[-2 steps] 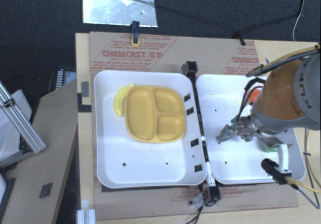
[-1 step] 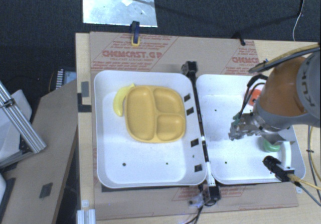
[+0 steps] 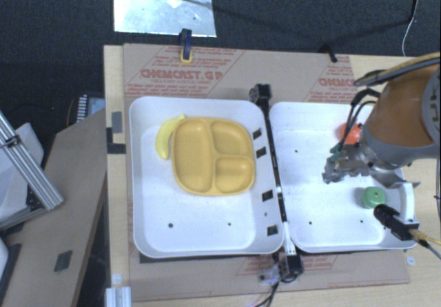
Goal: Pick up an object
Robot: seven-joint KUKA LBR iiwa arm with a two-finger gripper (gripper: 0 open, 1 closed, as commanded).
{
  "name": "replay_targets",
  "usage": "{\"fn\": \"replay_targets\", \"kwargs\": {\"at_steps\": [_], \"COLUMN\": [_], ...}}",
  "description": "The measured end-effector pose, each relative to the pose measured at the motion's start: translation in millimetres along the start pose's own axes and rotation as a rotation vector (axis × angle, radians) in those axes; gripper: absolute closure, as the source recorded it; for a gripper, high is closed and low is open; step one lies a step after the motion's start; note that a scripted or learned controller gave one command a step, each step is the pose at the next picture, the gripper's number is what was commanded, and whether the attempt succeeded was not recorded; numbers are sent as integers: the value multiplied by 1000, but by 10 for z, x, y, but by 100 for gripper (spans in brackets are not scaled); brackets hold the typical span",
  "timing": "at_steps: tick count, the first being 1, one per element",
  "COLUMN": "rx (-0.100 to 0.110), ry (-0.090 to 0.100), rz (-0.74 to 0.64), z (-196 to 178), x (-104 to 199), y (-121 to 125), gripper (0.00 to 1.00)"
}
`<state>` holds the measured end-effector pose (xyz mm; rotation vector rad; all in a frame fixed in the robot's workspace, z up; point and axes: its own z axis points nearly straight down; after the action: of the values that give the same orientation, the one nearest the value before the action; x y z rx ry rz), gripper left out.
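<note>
While nothing can be seen between its fingers, the gripper (image 3: 335,169) hangs low over the right bin (image 3: 310,219) at the frame's right, and whether it is open or closed cannot be told. Just below and right of it lies a small green object (image 3: 373,196), probably light and rounded, likely to roll unless pinched across its middle. Farther up, an orange object (image 3: 350,133) is half hidden behind the arm (image 3: 403,116). Across in the left bin (image 3: 207,230), a stiff yellow divided plate (image 3: 210,155) covers much of a banana (image 3: 164,138).
</note>
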<state>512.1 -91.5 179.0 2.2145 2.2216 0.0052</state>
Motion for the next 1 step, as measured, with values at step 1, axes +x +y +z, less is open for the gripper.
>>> {"fn": "replay_targets", "kwargs": {"at_steps": [1], "rx": [-2], "ry": [0], "rz": [-1], "z": [-615], "x": [-24], "y": [85], "gripper": [100]}}
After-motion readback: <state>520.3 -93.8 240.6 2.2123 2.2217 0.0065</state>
